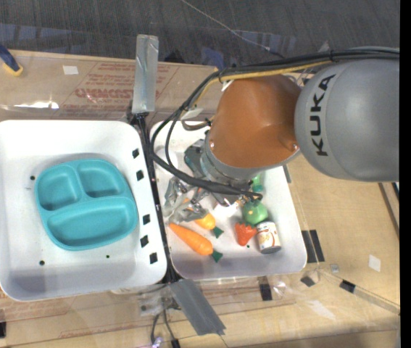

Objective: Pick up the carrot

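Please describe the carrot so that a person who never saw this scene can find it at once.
Look in the right bin, at its front edge. The carrot lies flat there, below the gripper. It is the one long orange piece with a green end; its neighbours are short and round.

Grey arm (350, 114) marked KUKA, orange band (254, 125), black cables (191, 100)

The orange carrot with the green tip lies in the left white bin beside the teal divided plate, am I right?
Not quite: the camera view shows the orange carrot lying in the right white bin, under the gripper. The teal divided plate sits in the left white bin.
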`<state>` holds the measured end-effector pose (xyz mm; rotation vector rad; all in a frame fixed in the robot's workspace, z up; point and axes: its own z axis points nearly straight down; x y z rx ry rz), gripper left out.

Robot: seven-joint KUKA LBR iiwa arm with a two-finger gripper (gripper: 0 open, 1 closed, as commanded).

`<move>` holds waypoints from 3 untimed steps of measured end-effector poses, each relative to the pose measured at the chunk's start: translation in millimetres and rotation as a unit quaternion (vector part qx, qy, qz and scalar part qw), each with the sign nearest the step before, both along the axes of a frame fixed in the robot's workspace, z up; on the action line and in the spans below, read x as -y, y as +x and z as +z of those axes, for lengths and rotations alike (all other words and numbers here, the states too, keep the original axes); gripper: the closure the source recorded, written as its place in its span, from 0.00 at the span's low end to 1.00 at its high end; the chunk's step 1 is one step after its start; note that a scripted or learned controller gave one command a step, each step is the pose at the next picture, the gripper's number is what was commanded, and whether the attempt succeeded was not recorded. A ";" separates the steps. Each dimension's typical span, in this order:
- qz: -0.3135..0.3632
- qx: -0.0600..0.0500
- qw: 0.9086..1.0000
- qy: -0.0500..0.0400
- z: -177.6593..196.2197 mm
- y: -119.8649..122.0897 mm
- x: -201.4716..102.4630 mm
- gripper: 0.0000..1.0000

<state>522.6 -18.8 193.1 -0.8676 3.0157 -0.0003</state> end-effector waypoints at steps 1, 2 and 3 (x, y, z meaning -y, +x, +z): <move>0.002 0.001 1.000 0.000 9.6 1.2 -0.7 1.00; 0.061 0.002 0.998 -0.001 87.8 -7.2 15.7 1.00; 0.124 -0.003 0.992 0.000 36.6 0.2 -35.9 1.00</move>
